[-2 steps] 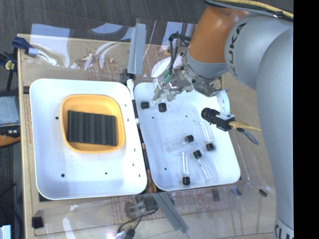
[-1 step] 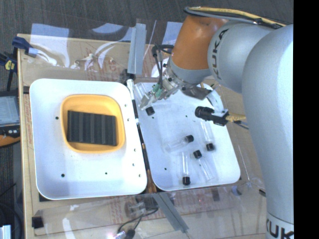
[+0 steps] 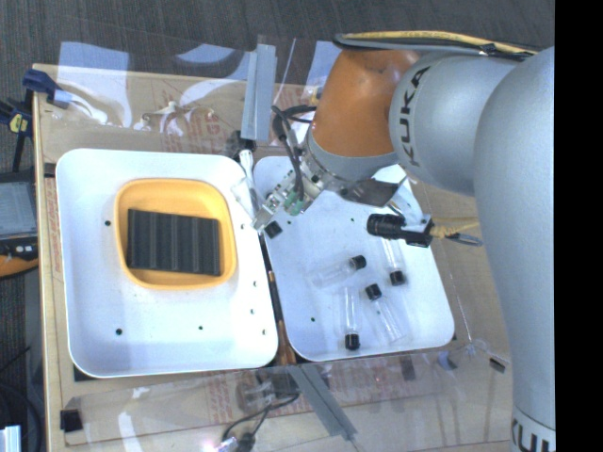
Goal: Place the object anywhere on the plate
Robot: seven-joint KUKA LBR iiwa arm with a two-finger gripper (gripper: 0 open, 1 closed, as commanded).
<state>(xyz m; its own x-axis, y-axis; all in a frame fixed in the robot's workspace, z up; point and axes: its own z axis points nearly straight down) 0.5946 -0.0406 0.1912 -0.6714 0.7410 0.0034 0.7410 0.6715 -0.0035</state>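
Yellow plate with dark ribbed insert, left bin. Clear black-capped vials loose in right bin. Gripper at divider; finger state indiscernible.

The plate sits in the left bin; at its three o'clock, the right bin holds scattered vials, the arm overhead.

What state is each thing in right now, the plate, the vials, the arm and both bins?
Yellow plate: sits in the left bin, a dark ribbed insert at its middle, no vial on it.
Clear vials: several with black caps, lying on their sides, scattered in the right bin.
Arm: reaching in over the right bin's upper edge.
Left bin: holds the plate.
Right bin: holds the vials.
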